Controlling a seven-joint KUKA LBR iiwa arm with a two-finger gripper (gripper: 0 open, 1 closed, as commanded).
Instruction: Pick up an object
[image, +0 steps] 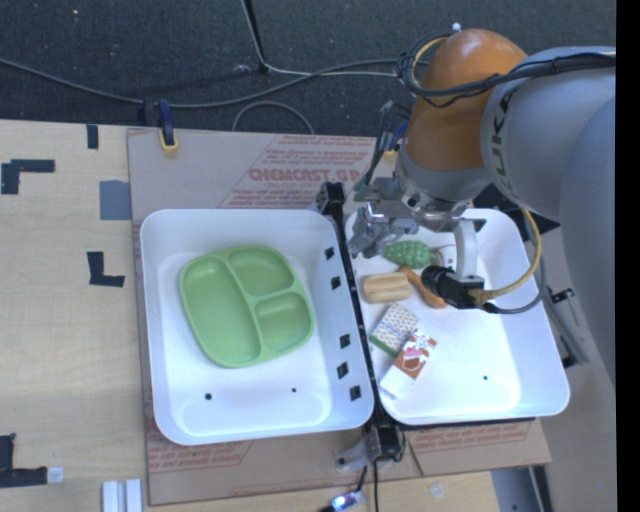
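Crowding is your main risk: end effector (385, 232) sits low at the right bin's (520, 390) top-left corner w/ green item (408, 252), tan roll (385, 288) & small packets (395, 328) close by, finger state can't tell, so you may nudge or mis-grab.

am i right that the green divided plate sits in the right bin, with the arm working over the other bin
Not quite. The camera view shows the green divided plate lying in the left bin, not the right one. The arm works over the other bin, the right bin, where the small items lie.
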